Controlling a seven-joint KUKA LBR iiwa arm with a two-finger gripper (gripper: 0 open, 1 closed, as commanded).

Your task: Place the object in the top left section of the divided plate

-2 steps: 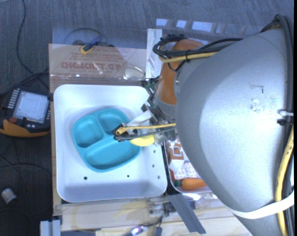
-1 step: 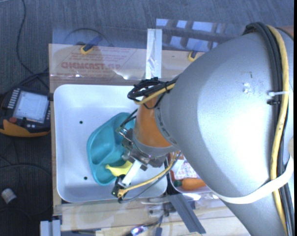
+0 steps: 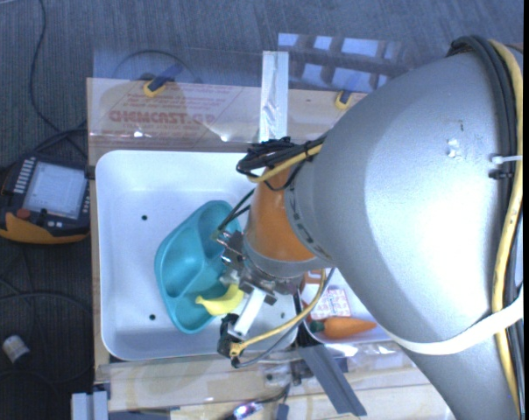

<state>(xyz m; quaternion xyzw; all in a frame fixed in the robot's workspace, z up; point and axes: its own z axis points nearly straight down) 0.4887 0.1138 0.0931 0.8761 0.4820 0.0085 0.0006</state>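
At the five o'clock rim of the teal divided plate [image 3: 187, 261] lies a yellow banana-shaped piece [image 3: 219, 303], half on the plate's edge and just under the end effector [image 3: 243, 289]. Whether the end effector is open, closed or gripping that piece I cannot tell, since the wrist hides it from above. The plate sits in the white bin [image 3: 133, 191], toward the bin's four o'clock.

The main risk, as I judge it, is the piece ending in the wrong place. It sits at the plate's near rim, while the target section lies toward ten or eleven o'clock, across a divider. If it is let go or slips here, it would drop into the nearest section or roll off the rim into the bin. A low carry could also catch the divider and shove or tip the light plate. The arm [image 3: 405, 191] covers the plate's three o'clock side, where a carrot [image 3: 348, 326] lies beyond.
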